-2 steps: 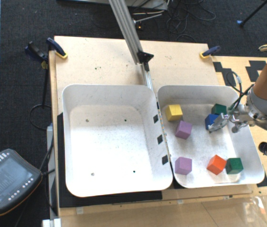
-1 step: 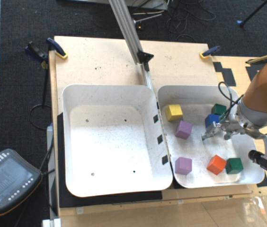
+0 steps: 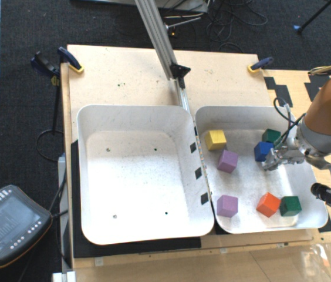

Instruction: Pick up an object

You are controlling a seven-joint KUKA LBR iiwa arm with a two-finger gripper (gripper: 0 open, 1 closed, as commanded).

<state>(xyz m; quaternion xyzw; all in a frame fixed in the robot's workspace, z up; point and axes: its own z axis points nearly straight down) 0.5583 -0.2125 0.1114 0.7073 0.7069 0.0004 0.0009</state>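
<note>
The right bin [image 3: 245, 115] holds several small cubes. A yellow cube [image 3: 216, 139] lies near its back left, with a purple cube [image 3: 228, 160] just in front of it. A second purple cube [image 3: 227, 205] rests at the front left. An orange cube [image 3: 267, 204] and a green cube [image 3: 290, 205] sit side by side at the front right. A blue cube [image 3: 262, 151] and a dark green cube [image 3: 271, 136] lie at the right. My gripper [image 3: 270, 163] is low in the bin, right beside the blue cube's front right edge.
The left bin [image 3: 89, 128] stands beside the right one, and their rims meet in the middle. A slanted metal rail [image 3: 156, 31] crosses the back of the bench. Clamps [image 3: 70, 60] sit at the back corners. A pendant [image 3: 7, 222] lies at the lower left.
</note>
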